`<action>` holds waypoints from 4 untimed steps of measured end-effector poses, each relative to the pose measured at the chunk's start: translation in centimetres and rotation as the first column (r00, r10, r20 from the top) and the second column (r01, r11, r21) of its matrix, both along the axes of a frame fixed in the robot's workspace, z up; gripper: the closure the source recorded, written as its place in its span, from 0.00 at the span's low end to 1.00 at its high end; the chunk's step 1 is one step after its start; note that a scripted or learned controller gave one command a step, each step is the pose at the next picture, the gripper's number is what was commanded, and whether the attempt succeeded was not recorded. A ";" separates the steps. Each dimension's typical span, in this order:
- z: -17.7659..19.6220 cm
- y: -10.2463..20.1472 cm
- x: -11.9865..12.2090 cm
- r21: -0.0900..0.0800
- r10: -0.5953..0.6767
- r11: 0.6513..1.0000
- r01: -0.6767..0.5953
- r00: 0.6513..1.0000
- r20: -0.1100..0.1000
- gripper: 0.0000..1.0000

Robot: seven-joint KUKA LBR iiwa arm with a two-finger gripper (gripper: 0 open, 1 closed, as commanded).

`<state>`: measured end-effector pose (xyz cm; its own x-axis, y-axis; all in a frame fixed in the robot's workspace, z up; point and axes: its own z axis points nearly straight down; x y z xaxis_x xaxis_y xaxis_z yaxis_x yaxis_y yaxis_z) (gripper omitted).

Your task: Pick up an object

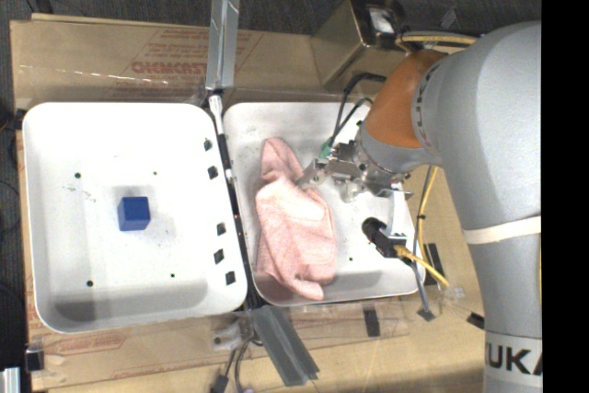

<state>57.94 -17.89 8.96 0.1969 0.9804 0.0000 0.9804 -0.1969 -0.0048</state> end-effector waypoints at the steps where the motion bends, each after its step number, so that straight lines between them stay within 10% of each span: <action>1: -0.1 2.9 2.7 0.001 0.210 0.978 -0.210 0.978 0.000 0.00; 2: -0.1 2.9 2.7 0.001 0.210 0.978 -0.210 0.978 0.000 0.00; 3: 0.5 2.9 2.7 0.005 0.214 0.977 -0.214 0.977 -0.005 1.00; 4: 10.1 2.2 1.3 -0.001 0.371 0.928 -0.371 0.928 0.003 1.00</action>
